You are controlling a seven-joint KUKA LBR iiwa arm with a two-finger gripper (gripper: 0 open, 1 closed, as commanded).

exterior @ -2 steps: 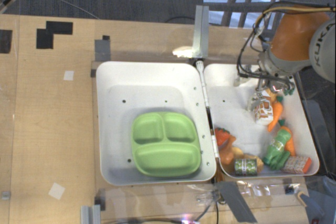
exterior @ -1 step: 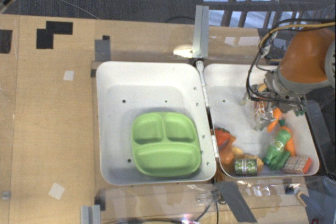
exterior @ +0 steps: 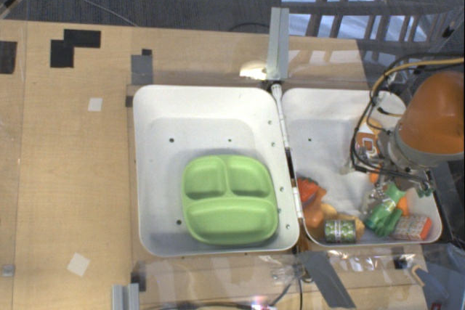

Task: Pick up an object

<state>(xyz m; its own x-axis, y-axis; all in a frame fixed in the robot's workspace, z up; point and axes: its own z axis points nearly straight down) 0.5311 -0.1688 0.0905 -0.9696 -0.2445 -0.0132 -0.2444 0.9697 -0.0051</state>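
Here, end effector (exterior: pixel 389 194) low in right bin (exterior: pixel 327 120), over green toy (exterior: pixel 383 214) near front corner; finger state cannot be told. Toy looks light, stiff plastic, perhaps slippery. Best hold probably across narrow middle. Can (exterior: pixel 339 230) crowds just beside.

Matt, seemingly plastic green tray (exterior: pixel 229 200); wooden bench (exterior: pixel 65 178)
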